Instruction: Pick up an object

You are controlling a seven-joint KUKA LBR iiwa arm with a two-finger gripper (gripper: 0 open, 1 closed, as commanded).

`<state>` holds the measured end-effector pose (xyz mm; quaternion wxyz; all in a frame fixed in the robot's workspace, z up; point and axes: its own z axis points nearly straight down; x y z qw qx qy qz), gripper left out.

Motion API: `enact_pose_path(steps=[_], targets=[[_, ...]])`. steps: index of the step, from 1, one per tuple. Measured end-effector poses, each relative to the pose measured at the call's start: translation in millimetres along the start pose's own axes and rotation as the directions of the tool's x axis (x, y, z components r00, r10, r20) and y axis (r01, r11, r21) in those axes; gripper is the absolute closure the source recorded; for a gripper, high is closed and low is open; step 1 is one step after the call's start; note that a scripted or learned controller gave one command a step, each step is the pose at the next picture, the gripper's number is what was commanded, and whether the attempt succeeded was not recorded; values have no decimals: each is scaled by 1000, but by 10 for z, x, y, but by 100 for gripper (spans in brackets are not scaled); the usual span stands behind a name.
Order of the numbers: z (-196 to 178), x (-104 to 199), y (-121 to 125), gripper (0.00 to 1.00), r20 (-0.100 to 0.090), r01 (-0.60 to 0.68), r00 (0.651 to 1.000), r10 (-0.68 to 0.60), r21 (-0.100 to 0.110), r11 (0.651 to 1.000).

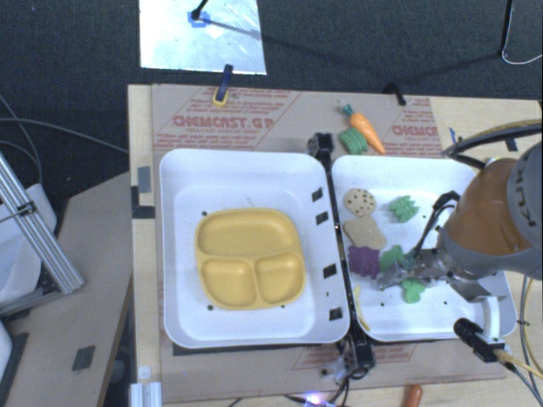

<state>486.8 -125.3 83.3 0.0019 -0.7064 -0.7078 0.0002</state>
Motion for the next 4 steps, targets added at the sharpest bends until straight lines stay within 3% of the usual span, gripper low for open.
enact_pose_path(steps=[1, 2, 3, 4], targets=[[-754, -516, 320, 0, 9, -3, 1000, 3, -14, 1000], [9, -832, -15, 0, 2, -7, 1000, 7, -3, 1000], [-575, 2, 21, 0, 0, 9, 1000, -9, -9, 1000], [-225, 70, 38, 0, 1, 3, 1000, -3, -1, 1000]])
